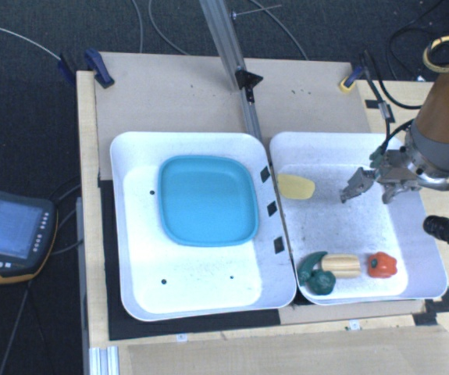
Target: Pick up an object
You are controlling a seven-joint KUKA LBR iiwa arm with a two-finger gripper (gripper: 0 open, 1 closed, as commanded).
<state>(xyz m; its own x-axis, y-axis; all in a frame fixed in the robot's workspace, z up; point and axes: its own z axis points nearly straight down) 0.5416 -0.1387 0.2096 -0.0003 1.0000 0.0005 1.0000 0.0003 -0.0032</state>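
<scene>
The arm reaches in from the right, orange band above the wrist, and its gripper hangs over the right bin, toward that bin's far right side. The two fingers are spread apart, one dark tip pointing down-left at about the middle of the bin, the other nearer the right wall, and nothing sits between them.

Now the objects. A yellow piece lies flat on the bin floor by the left wall, well to the left of the gripper and roughly level with it, clearly apart. Along the near edge of the same bin sits a little row: a dark green vegetable at the left, a tan cylinder just beside it and seemingly touching, then a red pepper with a green stem at the right end. That row lies nearer the camera than the gripper, with bare speckled floor between them; the red pepper is almost straight below the fingers in the view.

Over in the left bin a blue square plate lies flat. A handheld control pad with a lit screen rests on the dark floor at the far left.
</scene>
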